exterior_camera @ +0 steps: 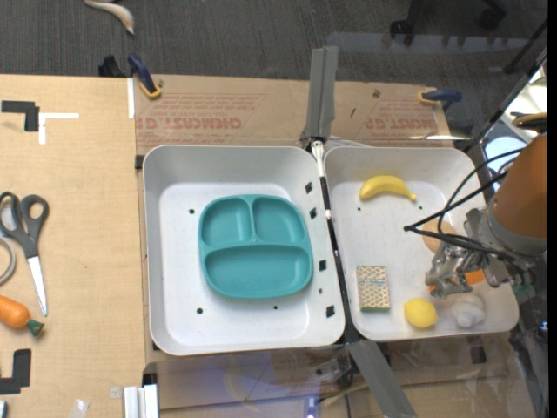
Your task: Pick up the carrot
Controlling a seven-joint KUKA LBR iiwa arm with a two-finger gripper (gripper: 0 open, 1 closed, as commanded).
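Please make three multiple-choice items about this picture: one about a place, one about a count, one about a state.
1. Where does the banana lie?
A. right bin
B. left bin
C. on the scissors

2. How many compartments does the teal plate have?
A. five
B. three
C. one

3. Where is the end effector?
A. over the scissors
B. beside the bench carrot
C. low in the right bin

Key: 1 A, it lies at the far part of the right bin. 2 B, two small and one long. 3 C, the end effector is near the lemon, far from the carrot.
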